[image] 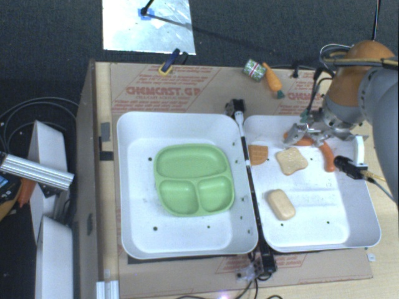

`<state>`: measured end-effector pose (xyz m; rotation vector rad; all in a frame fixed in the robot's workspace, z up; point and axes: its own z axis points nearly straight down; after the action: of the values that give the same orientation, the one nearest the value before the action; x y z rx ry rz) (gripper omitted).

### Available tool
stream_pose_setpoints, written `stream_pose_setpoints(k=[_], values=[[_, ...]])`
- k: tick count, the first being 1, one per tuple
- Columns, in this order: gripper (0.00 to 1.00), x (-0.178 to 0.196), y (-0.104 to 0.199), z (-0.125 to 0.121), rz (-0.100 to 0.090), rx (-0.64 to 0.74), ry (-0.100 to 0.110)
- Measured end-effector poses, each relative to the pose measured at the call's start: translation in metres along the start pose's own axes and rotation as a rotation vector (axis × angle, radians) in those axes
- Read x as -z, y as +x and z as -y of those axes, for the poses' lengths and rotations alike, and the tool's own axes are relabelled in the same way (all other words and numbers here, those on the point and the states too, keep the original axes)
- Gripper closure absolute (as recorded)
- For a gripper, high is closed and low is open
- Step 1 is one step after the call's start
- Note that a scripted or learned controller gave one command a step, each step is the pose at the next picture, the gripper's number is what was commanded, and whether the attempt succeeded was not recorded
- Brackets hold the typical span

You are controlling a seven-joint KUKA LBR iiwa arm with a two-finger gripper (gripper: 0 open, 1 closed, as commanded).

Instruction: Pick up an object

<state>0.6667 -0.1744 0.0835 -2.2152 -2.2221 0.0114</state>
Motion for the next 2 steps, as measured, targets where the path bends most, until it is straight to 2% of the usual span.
stream_pose_setpoints(k=[1, 2], values=[[0.0, 0.0001, -0.0004, -0.0001, -0.001, 0.0, 0.0], [1.0, 0.0092, -0.0025, 0.0026, 0.0, 0.002, 0.014]])
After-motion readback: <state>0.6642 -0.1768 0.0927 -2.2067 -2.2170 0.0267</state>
